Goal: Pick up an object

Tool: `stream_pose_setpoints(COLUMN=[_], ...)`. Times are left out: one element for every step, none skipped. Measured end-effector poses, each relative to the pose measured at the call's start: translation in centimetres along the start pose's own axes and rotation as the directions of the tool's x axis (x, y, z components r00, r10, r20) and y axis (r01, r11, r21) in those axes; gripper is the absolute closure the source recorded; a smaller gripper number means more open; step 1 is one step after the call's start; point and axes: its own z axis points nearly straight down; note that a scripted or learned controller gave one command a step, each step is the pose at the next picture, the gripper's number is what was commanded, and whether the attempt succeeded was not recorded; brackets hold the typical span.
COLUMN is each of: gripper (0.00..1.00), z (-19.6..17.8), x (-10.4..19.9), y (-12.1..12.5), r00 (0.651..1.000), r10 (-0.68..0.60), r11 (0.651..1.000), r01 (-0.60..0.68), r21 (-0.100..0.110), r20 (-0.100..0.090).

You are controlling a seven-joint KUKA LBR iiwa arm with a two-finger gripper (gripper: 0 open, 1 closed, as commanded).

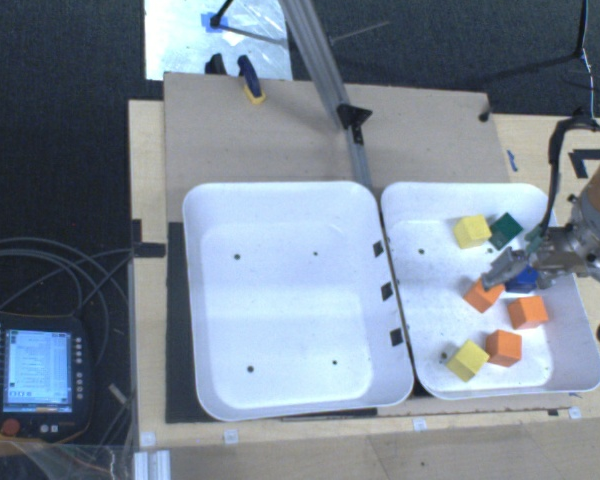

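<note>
**Closely crowded blocks under the end effector in the right bin**

You are looking down at a slant on a counter [420, 128] carrying two shallow white bins side by side. The left bin [205, 213] holds nothing you need. The right bin [420, 203] holds several small blocks on its right half. A yellow block [471, 231] sits touching a dark green block [505, 230] near the far side. Nearer you, a second yellow block [467, 359] lies just beside an orange block [504, 347], with another orange block [527, 311] slightly above them.

The grey arm comes in from the right, and its end effector [501, 265] sits low over the middle of the cluster. Its tip is just above a third orange block [483, 295], and a blue block [521, 280] lies beside it, partly hidden under the arm. You cannot tell whether its two fingers are spread or closed, nor whether they have anything between them.

The likely risk is crowding: with the orange and blue blocks so near each other, a finger could land on top of one or push both aside. A tilted block could also slip out during a lift.
</note>
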Motion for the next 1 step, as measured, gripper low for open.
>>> stream_pose_setpoints(gripper=[0.0], z=[-0.02], x=[-0.01], y=[0.01], r00=[1.0], r10=[0.001], r11=[1.0], r01=[-0.001], r21=[-0.001], r20=[0.0])
